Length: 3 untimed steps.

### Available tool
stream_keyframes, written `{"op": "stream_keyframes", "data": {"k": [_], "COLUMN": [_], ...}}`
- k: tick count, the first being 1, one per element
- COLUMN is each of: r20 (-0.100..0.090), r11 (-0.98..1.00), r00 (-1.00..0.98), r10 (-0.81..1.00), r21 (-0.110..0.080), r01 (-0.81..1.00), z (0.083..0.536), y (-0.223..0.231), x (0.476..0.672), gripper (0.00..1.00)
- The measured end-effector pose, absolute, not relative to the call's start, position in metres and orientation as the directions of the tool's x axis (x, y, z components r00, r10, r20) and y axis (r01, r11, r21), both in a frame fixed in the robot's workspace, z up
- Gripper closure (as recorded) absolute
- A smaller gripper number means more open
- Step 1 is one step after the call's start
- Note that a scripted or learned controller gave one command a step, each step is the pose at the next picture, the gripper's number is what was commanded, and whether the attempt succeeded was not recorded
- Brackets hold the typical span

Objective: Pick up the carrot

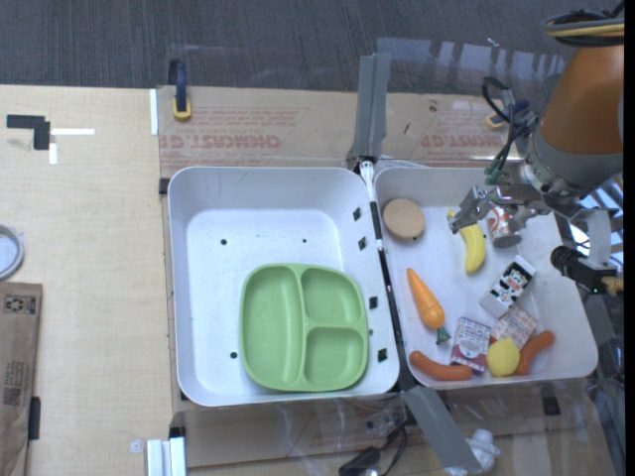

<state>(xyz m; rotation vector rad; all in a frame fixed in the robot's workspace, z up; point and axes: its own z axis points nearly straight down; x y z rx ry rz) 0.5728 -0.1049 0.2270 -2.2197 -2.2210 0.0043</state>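
The carrot (427, 298) is orange with a small green end. It lies at a slant in the middle left of the right bin (580, 350), free of its neighbours. My gripper (488, 214) hangs over the far right part of that bin, above the top of a yellow banana (475, 249). It is open, and a small red and white thing sits low between its fingers. The carrot lies down and to the left of the gripper, well apart from it.
The right bin also holds a round tan bun (404, 218), a small carton (508, 284), two snack packets (472, 337), a lemon (503, 357) and two sausages (442, 367). In the left bin (198, 266) lies a green divided plate (304, 327).
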Motion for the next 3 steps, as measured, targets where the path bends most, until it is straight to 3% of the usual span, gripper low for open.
{"op": "stream_keyframes", "data": {"k": [1, 2, 3], "r20": [-0.001, 0.000, -0.007], "r11": [-0.155, -0.163, -0.032], "r00": [0.155, 0.163, 0.033], "r10": [0.988, 0.987, 0.999], "r21": [-0.003, -0.003, 0.026], "r01": [0.988, 0.987, 0.999], "z": [0.091, 0.091, 0.097], "y": [-0.095, -0.097, -0.095], "x": [0.547, 0.492, 0.485], "gripper": [0.00, 0.00, 0.00]}}
